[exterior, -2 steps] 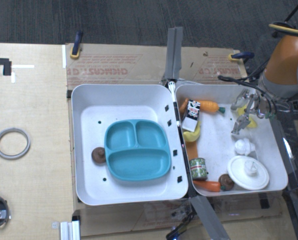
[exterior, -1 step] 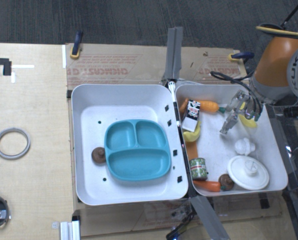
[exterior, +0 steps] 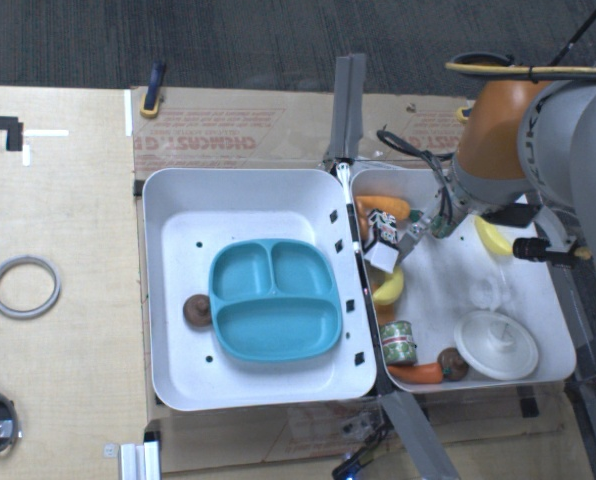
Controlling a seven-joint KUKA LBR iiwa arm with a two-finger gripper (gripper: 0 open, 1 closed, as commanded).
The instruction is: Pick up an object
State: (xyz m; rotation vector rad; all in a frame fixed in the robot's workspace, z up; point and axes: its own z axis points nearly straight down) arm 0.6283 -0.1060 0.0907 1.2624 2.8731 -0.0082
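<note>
My gripper is low in the right bin, close against its left wall. It hangs over an orange carrot-like piece and just above a yellow banana. A small white piece sits right at the gripper's tip, and I cannot tell whether it is part of the gripper or an object. Further along the left wall of this bin stand a green can, an orange-red vegetable and a brown lump.
A white lid, a clear glass and a second yellow piece lie in the right bin. The left bin holds a blue divided plate and a brown ball. A grey ring lies on the bench.
</note>
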